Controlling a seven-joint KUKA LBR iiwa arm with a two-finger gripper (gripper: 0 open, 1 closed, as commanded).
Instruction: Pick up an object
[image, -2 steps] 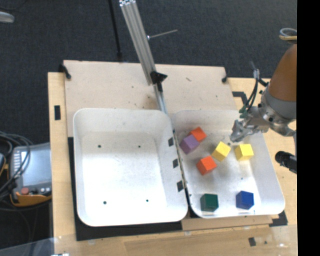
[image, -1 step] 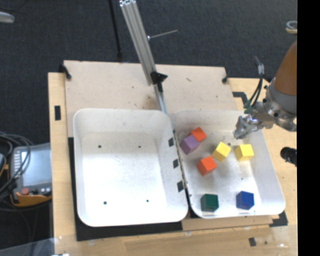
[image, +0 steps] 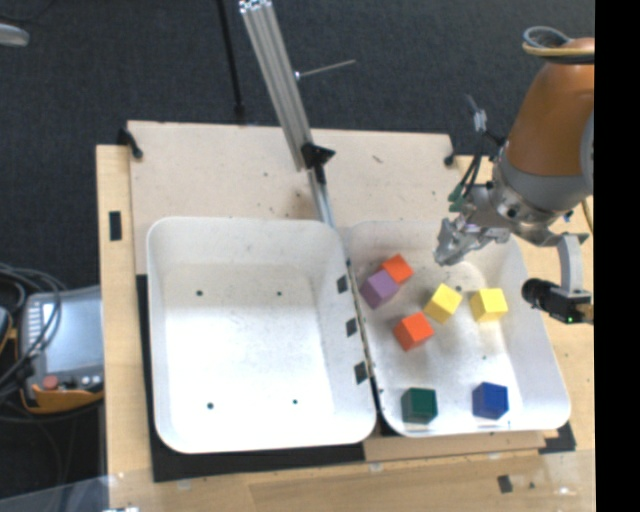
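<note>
My gripper (image: 452, 248) hovers over the right bin (image: 540, 350), finger opening indeterminate, nothing visibly held; the nearest yellow cube (image: 444, 301) lies just below it, apart.

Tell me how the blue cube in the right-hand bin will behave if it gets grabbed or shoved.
The blue cube looks rigid with flat faces, so it should probably slide rather than roll when pushed. It sits near the right bin's front wall, so a shove that way would likely pin it there. It stands apart from the green cube, so a grasp should have room.
</note>
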